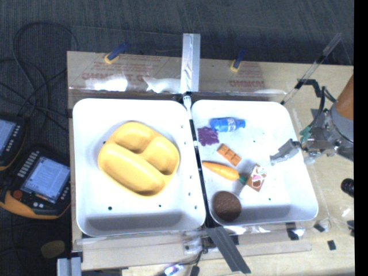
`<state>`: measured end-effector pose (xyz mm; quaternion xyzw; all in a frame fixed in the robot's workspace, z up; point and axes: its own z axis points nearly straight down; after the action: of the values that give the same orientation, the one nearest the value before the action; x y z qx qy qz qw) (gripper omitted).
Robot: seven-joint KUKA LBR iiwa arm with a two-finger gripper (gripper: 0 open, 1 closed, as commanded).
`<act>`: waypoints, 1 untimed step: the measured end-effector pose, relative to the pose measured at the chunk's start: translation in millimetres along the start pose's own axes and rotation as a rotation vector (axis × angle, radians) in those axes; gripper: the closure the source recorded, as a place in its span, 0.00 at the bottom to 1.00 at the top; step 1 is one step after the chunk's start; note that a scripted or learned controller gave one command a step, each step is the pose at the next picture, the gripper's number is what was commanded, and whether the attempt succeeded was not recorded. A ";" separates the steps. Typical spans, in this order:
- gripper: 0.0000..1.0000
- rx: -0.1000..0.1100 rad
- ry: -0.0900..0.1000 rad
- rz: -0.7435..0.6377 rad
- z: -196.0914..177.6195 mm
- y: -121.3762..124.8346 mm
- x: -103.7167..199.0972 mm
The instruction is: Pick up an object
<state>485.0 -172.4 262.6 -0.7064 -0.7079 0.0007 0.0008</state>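
now you're looking down on two white bins, and the biggest thing by far is sitting in the left bin (92,211): a lumpy yellow form (138,157), smooth and rounded like moulded plastic or foam, lying across the middle. too broad for a two-finger pinch, i'd judge, unless you're catching an edge.

moving over, the right bin (287,206) is holding all the small stuff, and your gripper (286,151) is hovering near its right wall, low over bare white floor, carrying nothing. whether the claw is spread or closed, i cannot tell from this angle.

working down in size: the orange carrot (220,170) is lying near the divider, tapered and probably hard plastic, light, likely to roll, so you're wanting to pinch across its thick middle. the brown round piece (226,205) is resting in the front corner, matte, dome-like, looking awkward against the wall. the blue bottle (227,123) is lying on its side at the back, glossy and slippery-looking; across the body is your hold. the purple cluster (207,135) is sitting just beside it, bumpy, possibly soft. the small carton (257,177) is tilting just beside the carrot's tip, boxy, light, flat-sided, nearest your claw and the kindest grip. smallest, the orange block (228,153), flat and thin, is looking hard to get under.
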 end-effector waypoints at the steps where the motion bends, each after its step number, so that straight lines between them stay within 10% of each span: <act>1: 0.00 0.000 -0.001 0.272 -17.5 -0.8 -51.3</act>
<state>484.4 -223.7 280.2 -0.7959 -0.6054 0.0014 0.0005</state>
